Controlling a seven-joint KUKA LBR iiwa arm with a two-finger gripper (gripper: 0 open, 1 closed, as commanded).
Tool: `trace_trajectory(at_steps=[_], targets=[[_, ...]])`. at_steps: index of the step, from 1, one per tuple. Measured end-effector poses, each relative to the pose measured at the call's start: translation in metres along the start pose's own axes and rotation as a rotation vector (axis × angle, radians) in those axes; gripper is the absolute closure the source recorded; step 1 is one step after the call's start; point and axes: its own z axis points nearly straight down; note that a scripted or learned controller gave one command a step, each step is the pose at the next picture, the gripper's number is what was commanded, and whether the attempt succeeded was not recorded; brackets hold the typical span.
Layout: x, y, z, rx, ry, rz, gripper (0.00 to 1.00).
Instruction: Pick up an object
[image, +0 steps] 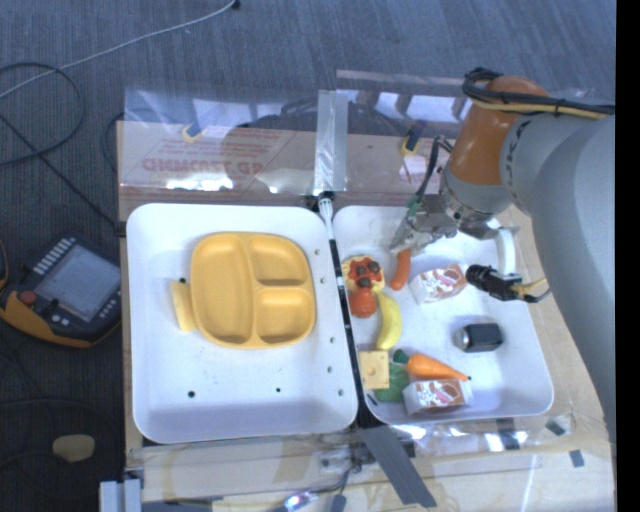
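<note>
My gripper (417, 236) hangs low over the far left part of the right bin (520, 385), under the orange wrist band. Just below and in front of it lies a small orange sausage-shaped toy (401, 268), its upper end close to the gripper. Whether the gripper touches it cannot be made out. Close by are a red-and-yellow toy (362, 270), a red tomato (362, 303), a yellow banana (389, 322) and a wrapped meat pack (438, 283).
Further forward in the right bin lie a carrot (433, 366), a cheese cube (374, 369), a second meat pack (437, 396) and a black block (480, 335). A yellow divided plate (250, 288) sits in the left bin (170, 390). A handheld pendant (62, 290) lies on the floor at the left.
</note>
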Motion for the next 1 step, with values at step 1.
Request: trace_trajectory(at_steps=[1], targets=[[0.0848, -0.034, -0.0767, 0.002, 0.001, 0.08, 1.0]])
